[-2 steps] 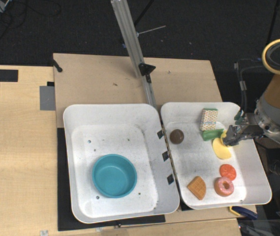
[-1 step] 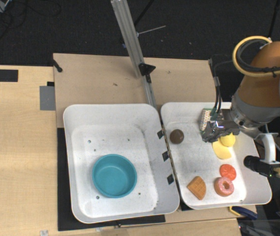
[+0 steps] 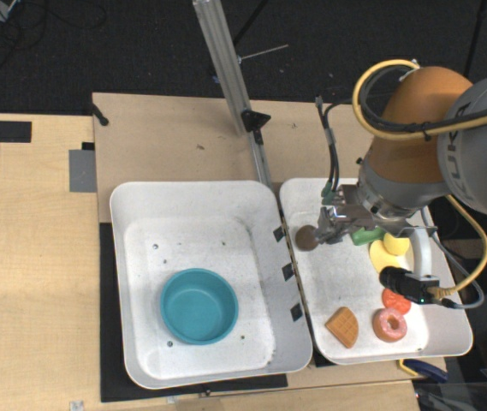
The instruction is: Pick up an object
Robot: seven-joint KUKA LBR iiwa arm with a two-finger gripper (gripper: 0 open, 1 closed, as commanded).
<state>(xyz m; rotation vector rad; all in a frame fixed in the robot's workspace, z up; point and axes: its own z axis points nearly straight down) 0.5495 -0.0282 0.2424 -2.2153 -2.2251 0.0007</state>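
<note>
My gripper (image 3: 327, 227) hangs over the upper left part of the right bin (image 3: 359, 349), under the grey arm with its orange band. A small brown round object (image 3: 305, 239) lies right against the gripper's left side, near the bin's left wall; whether it is gripped is unclear. Just right of the gripper sit a green piece (image 3: 364, 235) and a yellow piece (image 3: 391, 250), both partly covered by the wrist. Nearer the front of the bin lie a red piece (image 3: 394, 301), a pink ring (image 3: 389, 324) and an orange waffle-like wedge (image 3: 342, 326).
The left bin (image 3: 140, 212) holds a teal bowl (image 3: 198, 306) at its front middle. A slanted metal rail (image 3: 228, 67) rises behind the bins. Black clips (image 3: 288, 271) mark the wall between the two bins.
</note>
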